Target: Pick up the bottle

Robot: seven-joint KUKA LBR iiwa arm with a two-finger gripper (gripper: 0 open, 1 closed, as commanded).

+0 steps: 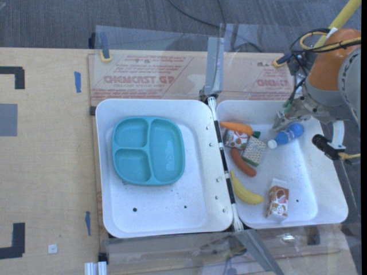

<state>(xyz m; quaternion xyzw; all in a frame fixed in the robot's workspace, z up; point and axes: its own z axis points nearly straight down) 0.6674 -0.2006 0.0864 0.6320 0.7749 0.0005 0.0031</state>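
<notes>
Your grey arm with its orange band (332,53) enters from the right and is cut off at the frame edge; its bulk covers the far right corner of the right-hand shallow white plastic bin (330,208). The two-finger gripper (291,118) sits low over that bin, but its fingers are small, dark and tangled with cables and brackets, so you cannot tell from this view whether they are apart or together.

The small blue plastic bottle with a white cap (287,135) lies on its side on the floor of the right bin, cap pointing toward the divider, just beside and below the gripper. Whether metal touches it cannot be made out; nothing shows it between the fingers.

Further left in the same bin, note a cluster: an orange carrot-shaped toy (236,127), a small printed packet (234,137), a speckled square pouch (254,150) and a red sausage-shaped piece (243,162), overlapping so their edges are partly hidden. A smooth yellow banana (246,192) lies near the divider, and a small printed carton (278,201) lies apart from it.

The left white bin (114,211) holds a glossy turquoise three-compartment plate (148,151).
</notes>
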